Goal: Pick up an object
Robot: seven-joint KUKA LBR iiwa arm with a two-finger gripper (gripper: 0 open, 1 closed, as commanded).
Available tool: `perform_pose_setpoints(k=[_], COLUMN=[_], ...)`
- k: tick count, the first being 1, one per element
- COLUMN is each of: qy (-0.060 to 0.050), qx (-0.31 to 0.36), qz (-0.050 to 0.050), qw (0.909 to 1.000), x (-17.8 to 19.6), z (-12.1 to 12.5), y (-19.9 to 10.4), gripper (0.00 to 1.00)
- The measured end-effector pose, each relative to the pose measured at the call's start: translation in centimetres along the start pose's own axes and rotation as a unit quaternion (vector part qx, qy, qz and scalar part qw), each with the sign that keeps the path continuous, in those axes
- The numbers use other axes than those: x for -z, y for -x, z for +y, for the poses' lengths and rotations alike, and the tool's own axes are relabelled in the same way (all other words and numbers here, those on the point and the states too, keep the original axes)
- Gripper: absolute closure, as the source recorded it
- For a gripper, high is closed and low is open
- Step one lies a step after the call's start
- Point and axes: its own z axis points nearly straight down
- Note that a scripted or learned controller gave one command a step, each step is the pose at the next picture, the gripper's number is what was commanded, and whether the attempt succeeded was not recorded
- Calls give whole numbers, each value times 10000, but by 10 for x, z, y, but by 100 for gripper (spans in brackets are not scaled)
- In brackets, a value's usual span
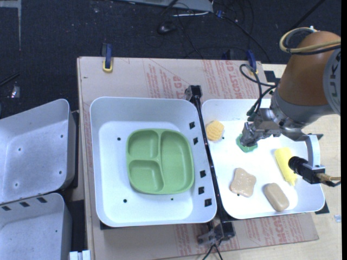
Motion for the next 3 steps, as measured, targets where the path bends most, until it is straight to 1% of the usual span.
perform_pose_setpoints(k=[1, 2, 3], qy=[-4, -12, -8], qx=[-10, -4, 2], qz=[-7, -2, -1], qw=[10000, 10000, 10000], x=[-4, -18, -21], z=[-14, -29, -37], y=[-41, -95, -157], gripper=[100, 100, 100])
